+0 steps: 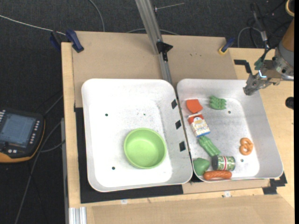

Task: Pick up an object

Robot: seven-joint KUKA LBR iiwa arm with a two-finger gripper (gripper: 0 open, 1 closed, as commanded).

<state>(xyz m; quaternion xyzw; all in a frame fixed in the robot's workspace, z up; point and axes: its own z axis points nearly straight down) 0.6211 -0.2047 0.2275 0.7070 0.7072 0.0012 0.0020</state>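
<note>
A red sausage [217, 175] is seen at the near edge of the right bin [261, 125], with a green-labelled can [224, 162] just behind it. A pretzel [245, 146] is spotted further right. The gripper [252, 85] is parked over the bin's far right corner; its grip can't be made out, nothing seen held.

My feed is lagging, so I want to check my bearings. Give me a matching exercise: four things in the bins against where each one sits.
Things:
1. green bowl
2. pretzel
3. orange block
4. sausage

Places:
A. right bin, by its right wall
B. right bin, front edge
C. left bin
D. right bin, back left, near the divide

Pairs: 1-C, 2-A, 3-D, 4-B
</note>
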